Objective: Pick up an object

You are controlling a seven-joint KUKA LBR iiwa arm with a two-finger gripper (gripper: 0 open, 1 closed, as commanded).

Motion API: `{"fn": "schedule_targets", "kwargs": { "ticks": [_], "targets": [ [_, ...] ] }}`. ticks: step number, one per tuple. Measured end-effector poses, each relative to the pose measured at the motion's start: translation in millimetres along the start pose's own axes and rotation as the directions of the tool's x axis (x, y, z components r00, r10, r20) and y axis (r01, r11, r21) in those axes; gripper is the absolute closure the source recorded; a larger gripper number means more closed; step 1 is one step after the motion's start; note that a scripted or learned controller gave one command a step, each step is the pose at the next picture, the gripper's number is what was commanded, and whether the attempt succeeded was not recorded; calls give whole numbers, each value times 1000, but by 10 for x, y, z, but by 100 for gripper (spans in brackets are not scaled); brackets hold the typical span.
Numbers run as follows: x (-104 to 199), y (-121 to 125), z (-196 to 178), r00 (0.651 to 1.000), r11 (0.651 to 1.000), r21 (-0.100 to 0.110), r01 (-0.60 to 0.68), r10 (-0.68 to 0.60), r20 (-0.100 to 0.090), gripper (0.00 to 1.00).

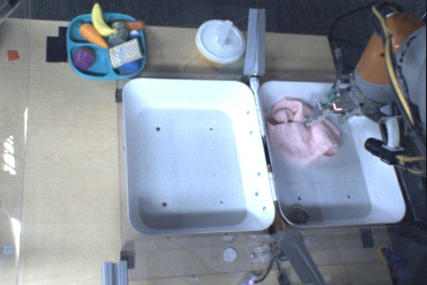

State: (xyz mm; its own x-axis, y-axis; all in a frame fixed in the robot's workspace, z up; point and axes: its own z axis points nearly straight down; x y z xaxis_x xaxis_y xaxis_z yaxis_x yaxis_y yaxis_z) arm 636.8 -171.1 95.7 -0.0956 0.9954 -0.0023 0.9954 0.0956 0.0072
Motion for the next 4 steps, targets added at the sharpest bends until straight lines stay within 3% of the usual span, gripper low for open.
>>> {"fn": "schedule_targets", "kwargs": {
  "ticks": [1,2,3,4],
  "targets": [
    [277,-334,50,991,991,-6,131,-131,2,0],
    [314,-671,45,988,988,-7,151,-151,2,0],
    [112,-1093,43,980,980,-7,200,-200,4,0],
    [-36,-1448,40,945,945,-9,327,-327,6,0]
  ]
}}
